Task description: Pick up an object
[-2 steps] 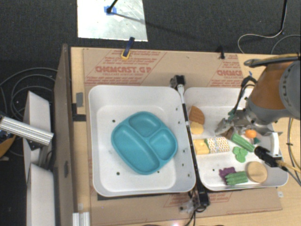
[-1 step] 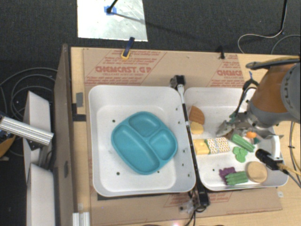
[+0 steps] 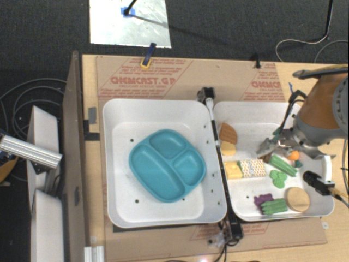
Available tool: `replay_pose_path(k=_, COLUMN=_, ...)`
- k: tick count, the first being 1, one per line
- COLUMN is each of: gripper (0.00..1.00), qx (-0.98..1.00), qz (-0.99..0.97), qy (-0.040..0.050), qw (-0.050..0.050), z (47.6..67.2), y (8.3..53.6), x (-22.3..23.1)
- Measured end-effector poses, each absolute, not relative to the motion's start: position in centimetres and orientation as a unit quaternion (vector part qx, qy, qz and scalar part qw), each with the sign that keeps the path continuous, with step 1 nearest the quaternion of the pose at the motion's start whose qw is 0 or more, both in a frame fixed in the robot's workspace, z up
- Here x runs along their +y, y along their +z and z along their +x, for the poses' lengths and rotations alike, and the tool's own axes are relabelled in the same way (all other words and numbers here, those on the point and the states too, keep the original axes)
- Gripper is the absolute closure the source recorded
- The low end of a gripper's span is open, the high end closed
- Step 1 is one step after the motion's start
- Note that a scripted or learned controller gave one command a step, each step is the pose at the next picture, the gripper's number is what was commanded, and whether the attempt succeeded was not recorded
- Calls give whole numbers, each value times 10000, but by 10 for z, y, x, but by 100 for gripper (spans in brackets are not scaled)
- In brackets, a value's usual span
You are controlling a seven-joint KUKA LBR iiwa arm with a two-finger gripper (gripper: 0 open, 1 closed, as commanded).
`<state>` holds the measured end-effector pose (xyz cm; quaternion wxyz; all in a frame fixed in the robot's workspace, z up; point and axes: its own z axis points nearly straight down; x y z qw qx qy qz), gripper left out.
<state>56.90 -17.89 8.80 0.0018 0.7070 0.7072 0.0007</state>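
Two white bins sit side by side on the counter (image 3: pixel 163 72): the left bin (image 3: pixel 117 146) holds a teal divided plate (image 3: pixel 166 164), the right bin (image 3: pixel 248 113) holds a crowd of toy food. The claw (image 3: pixel 271 146) is low in the right bin, near its middle right, just above a green pickle-like piece (image 3: pixel 283 164) with a small orange bit (image 3: pixel 295 155) right beside it. Whether the claw is apart or together I cannot tell; too small and dark. Nothing visibly held.

Risks, as a judgement: the pieces are packed tight. The green pepper-like piece (image 3: pixel 279 179), the striped block (image 3: pixel 252 168) and the yellow block (image 3: pixel 233 170) lie near, so a close could catch two things, or nudge one aside and grab none. The pickle piece is long and rounded and could roll out of a pinch. The bread piece (image 3: pixel 228 133), the purple and green bunch (image 3: pixel 271 203) and the tan round (image 3: pixel 298 199) lie farther off, less likely disturbed. The bin's right wall is close to the arm (image 3: pixel 324 116), so a scrape there is possible.
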Motion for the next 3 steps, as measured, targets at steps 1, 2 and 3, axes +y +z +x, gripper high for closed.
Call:
replay_pose_path(k=1, gripper=0, qx=7073, qz=7069, qy=-3, qw=-13, z=541, y=84, x=-156)
replay_pose_path(k=2, gripper=0, qx=7074, qz=7069, qy=1, qw=-8, z=511, y=84, x=-130)
replay_pose_path(k=3, gripper=0, qx=7084, qz=7057, qy=18, qw=61, z=592, y=107, x=-184)
